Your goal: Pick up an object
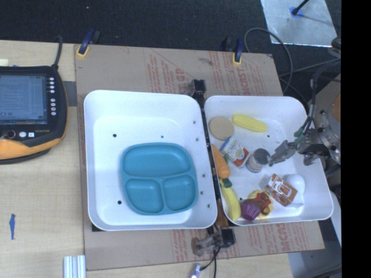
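the bench point(52, 213) is the biggest thing here, and it has brown card on top so the two white bins sit flat side by side. the left bin point(98, 114) holds a blue tray point(157, 177) with three parts, lying flat near its front edge. it looks too wide to grab, so i guess it is not the pick. the right bin point(316, 204) is where the small toys are, all loose so one can be lifted out. a round tan cookie point(221, 127) and a yellow corn point(250, 123) lie near its back edge. an orange carrot point(219, 162) and a yellow banana point(231, 200) lie along its left wall. a red and white packet point(282, 191) sits near the front right corner, and a purple toy point(251, 209) is at the front edge. the gripper point(285, 153) reaches in from the right edge, low over the bin, just beside a small grey can point(255, 160) in the middle. the jaws look spread apart with nothing in them.
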`<state>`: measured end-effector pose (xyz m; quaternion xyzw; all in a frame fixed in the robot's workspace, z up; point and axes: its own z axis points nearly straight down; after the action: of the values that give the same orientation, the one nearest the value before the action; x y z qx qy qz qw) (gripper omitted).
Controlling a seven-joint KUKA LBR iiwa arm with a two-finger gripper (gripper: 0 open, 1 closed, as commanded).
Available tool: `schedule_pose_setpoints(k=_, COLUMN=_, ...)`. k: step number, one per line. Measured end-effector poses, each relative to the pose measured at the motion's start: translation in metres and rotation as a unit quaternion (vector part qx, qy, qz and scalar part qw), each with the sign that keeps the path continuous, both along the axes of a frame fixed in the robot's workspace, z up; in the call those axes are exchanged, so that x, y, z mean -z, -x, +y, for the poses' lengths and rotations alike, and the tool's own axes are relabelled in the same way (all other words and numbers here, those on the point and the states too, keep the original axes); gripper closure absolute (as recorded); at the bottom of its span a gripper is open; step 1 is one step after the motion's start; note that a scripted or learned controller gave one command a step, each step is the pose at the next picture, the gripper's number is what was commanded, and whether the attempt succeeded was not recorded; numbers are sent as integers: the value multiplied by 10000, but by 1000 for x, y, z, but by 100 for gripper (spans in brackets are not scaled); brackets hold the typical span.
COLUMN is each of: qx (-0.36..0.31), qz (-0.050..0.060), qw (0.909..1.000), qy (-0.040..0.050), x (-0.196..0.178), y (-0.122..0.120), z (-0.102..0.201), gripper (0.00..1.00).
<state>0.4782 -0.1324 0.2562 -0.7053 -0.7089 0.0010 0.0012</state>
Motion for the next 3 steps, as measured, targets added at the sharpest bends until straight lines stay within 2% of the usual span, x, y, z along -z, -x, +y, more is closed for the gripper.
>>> schedule_pose_setpoints(k=1, qx=-7, qz=15, qw=10000, qy=4, x=79, y=-49, z=0, gripper=0)
schedule_pose_setpoints(k=2, qx=-1, qz=1, qw=10000, qy=9, x=155, y=-59, z=26, gripper=0)
schedule_pose_setpoints(k=3, qx=4, qz=0, qw=10000, qy=0, x=164, y=-116, z=30, gripper=0)
